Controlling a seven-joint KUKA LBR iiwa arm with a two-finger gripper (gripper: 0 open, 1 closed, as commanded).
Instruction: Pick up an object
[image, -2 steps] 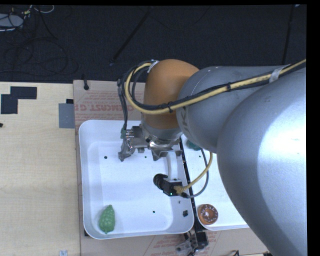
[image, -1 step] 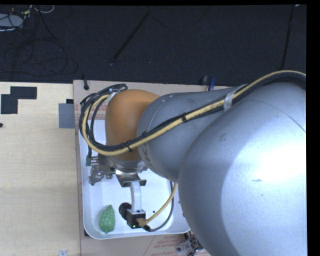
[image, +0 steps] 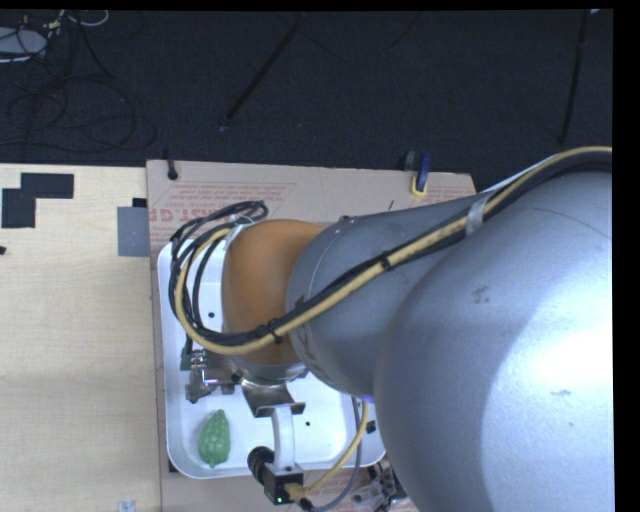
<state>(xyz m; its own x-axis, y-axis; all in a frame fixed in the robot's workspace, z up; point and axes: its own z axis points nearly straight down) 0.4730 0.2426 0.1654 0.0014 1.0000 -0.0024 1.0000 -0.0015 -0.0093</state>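
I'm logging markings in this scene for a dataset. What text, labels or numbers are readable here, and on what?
Red print on the cardboard sheet behind the white bin: upside down and too blurred to read.
Grey arm, green object: no readable text.

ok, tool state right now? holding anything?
Tool: cannot be told, the arm covers it. Green object lies in the bin, beside the tool.
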